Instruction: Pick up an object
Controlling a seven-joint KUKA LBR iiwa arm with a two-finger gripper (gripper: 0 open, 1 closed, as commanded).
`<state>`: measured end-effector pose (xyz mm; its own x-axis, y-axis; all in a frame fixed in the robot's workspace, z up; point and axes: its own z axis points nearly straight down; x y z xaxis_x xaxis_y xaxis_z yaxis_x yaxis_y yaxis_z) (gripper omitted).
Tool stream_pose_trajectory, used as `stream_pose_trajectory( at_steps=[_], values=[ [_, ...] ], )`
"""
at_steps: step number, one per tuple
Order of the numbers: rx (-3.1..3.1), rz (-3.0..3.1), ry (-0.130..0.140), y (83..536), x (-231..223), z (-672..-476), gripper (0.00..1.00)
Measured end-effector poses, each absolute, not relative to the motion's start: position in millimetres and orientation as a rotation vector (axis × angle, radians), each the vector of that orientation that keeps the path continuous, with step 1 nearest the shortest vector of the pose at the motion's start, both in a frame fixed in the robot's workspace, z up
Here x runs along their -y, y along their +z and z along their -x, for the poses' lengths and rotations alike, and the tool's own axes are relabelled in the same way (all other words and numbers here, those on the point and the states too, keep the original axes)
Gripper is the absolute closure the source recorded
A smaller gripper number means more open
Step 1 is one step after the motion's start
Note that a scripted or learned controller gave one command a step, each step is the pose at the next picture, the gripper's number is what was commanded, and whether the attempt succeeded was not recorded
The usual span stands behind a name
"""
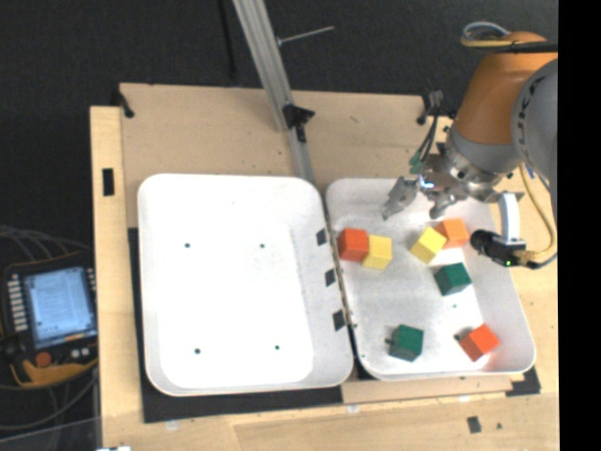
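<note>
Blocks lie in the right bin (502, 294). An orange block (353, 244) touches a yellow block (378, 251) at nine o'clock. Another yellow block (428, 244) and a pale orange block (454, 231) sit at twelve o'clock, right under the jaws (424, 200). The jaws are spread wide and hold nothing. Two green blocks (452, 277) (407, 342) and one more orange block (478, 341) lie lower down. The left bin (230, 280) sits beside it on the surface (188, 130).
</note>
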<state>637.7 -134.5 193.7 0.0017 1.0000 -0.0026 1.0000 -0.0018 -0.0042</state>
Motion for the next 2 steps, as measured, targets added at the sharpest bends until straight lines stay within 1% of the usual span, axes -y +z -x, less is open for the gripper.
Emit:
stream_pose_trajectory(
  at_steps=[1,2],
  values=[
    [2.218,2.223,0.006,149,129,-637.0,0.0],
    [2.217,2.232,-0.005,163,130,-639.1,1.0]
  ],
)
